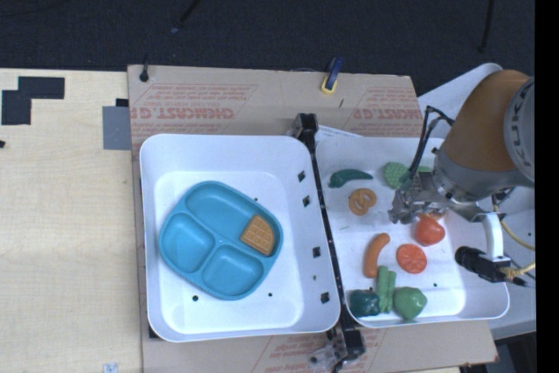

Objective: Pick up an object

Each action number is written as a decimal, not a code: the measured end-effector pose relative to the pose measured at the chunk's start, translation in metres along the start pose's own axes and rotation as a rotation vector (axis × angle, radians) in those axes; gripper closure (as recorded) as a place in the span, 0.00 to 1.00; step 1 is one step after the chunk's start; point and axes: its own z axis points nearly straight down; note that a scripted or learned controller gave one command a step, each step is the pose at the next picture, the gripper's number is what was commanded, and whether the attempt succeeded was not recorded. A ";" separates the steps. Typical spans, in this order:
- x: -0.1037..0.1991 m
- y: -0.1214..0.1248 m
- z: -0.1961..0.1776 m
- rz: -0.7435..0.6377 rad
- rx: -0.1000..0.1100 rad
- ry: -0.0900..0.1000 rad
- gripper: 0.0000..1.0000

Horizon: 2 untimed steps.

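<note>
Fingers (pixel 409 210), spread unreadable, hover by the upright orange sausage (pixel 375 254) leaning right in right bin (pixel 486 307).

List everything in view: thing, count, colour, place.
shallow plastic bins: 2, white, side by side on the bench
compartment plate: 1, blue, left bin
waffle-like toy piece: 1, tan, on the plate's right compartment
curved pepper-like toy: 1, dark green, right bin, far side
round cookie-like toy: 1, tan-orange, right bin
sausage-shaped toy: 1, orange, right bin
tomato-like toys: 2, red, right bin
green toy vegetables: a cluster, near edge of right bin
leafy toy: 1, green, beside the end effector
end effector: 1, grey, over the right bin
</note>
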 end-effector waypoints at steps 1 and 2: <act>-0.006 -0.003 -0.044 0.001 -0.001 0.000 1.00; -0.007 -0.002 -0.088 -0.007 -0.002 0.000 1.00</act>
